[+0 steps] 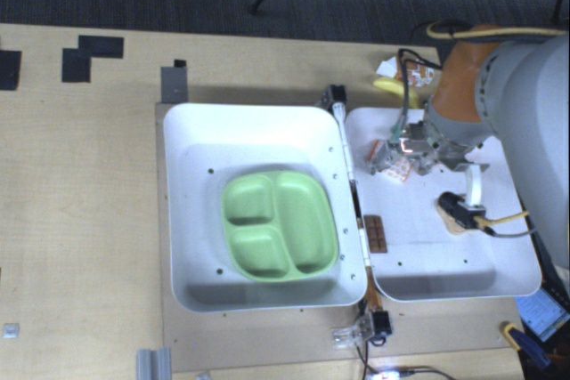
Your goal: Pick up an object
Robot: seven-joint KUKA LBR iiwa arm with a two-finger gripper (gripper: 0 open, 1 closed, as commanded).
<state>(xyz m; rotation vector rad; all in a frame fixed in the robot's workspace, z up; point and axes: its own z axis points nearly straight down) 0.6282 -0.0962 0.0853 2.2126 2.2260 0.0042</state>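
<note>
Crumpled packet point(393, 163), clear with bits of red and white, lies in the far left part of the right bin point(427, 258). You see the claw point(411, 145) right at its far right edge, but you cannot tell whether the claw is open or closed, or whether it has hold of the packet. On the near side of the packet, by the same bin's left wall, lies a small brown block point(375, 233), while the left bin point(189, 191) on the tabletop point(80, 209) holds a green three-compartment tray point(278, 225) in its middle.
</note>
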